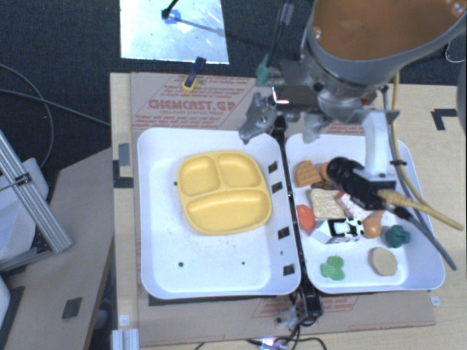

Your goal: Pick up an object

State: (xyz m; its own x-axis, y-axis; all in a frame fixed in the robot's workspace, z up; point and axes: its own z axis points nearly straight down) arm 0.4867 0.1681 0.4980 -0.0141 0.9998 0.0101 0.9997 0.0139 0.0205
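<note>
Crowded right bin point(423, 268), arm overhead

A yellow divided plate point(222, 192) sits alone in the left bin point(157, 254). The gripper point(281, 126) hangs at 12 o'clock over the divider — whether it grips anything cannot be told. Toy foods lie toward 4 o'clock from it — a waffle point(307, 173), a red piece point(306, 217), a green piece point(334, 267).

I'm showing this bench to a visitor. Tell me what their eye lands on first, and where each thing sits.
The yellow divided plate stands out most, alone in the left bin. Next comes the arm's big orange band at top right, with the gripper hanging over the bins' far edge. Then the heap of small toy foods crowding the right bin.
</note>
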